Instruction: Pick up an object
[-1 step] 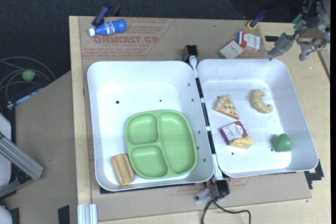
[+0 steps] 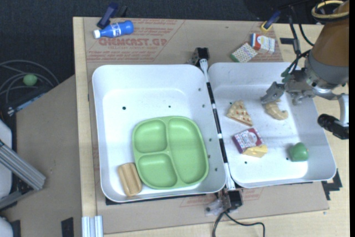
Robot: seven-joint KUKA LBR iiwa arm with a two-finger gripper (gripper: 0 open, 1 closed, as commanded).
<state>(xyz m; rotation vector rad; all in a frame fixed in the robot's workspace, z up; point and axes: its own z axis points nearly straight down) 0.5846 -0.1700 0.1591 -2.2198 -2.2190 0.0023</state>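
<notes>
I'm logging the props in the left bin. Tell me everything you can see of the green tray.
The green tray is a pale green, rounded-square plate that looks like matte plastic. Raised ridges split it into three compartments, two above and one below, none holding anything. It lies flat, slightly rotated, in the front half of the left bin. A tan ridged block lies by its front-left corner, seemingly touching it.
</notes>
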